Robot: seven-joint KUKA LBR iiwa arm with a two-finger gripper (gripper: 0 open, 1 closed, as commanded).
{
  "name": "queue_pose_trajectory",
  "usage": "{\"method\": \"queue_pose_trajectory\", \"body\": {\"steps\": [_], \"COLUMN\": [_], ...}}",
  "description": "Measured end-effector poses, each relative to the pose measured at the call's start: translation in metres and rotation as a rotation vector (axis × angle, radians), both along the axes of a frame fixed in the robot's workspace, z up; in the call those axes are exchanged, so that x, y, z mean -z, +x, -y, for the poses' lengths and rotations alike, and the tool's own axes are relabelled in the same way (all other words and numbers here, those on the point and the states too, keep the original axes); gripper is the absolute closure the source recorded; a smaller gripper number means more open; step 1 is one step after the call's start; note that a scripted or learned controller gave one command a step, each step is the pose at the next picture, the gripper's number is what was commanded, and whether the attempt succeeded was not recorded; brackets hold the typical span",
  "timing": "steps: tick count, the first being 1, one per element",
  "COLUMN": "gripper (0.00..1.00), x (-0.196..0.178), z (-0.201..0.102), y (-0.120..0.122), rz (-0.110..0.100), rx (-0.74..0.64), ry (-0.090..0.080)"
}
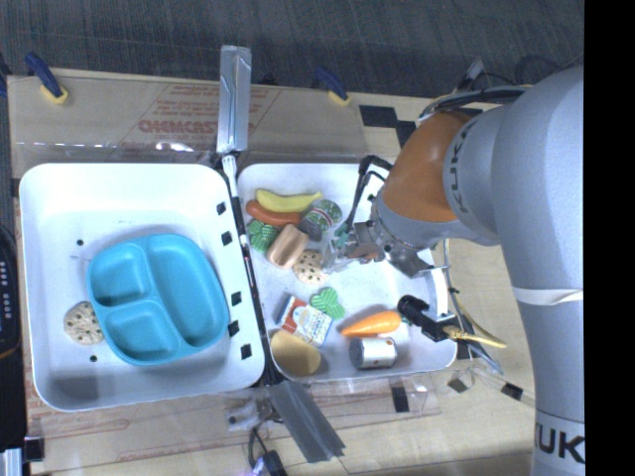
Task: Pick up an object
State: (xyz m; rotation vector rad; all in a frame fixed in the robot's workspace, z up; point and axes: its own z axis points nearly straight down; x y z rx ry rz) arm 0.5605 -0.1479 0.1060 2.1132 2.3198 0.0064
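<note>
Scene: A grey arm (516, 167) with an orange band reaches in from the right over the right bin (437, 360), one of two white bins on the bench (119, 117).

Gripper: You see the gripper (342, 244) low over the bin's upper middle, amid a huddle of toy food. Whether it is open or closed cannot be told; the wrist hides it.

Nearest object: A cookie (311, 265) lies just beside the gripper, to its lower left, touching a tan bread piece (286, 246).

Other candidates: A yellow banana (288, 202) rests along the far side, its long axis running left to right, over a red sausage (270, 216). An orange carrot (370, 322) lies nearer the front, long axis also left to right, with a silver can (375, 352) just below it.

Left bin: A blue divided plate (154, 298) and a second cookie (79, 322) sit well apart from the arm.

Key relation: Nothing is visibly held. Your likeliest target, by judgement, is the cluster to the gripper's immediate left, so the coming move turns on a short shift that way and down.

Risk: Crowded pieces may nudge one another.
</note>
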Motion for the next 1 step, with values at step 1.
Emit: {"method": "queue_pose_trajectory", "body": {"steps": [1], "gripper": [1.00], "x": [0.0151], "z": [0.0147], "y": [0.0741], "rz": [-0.010], "rx": [0.178], "ry": [0.000]}}
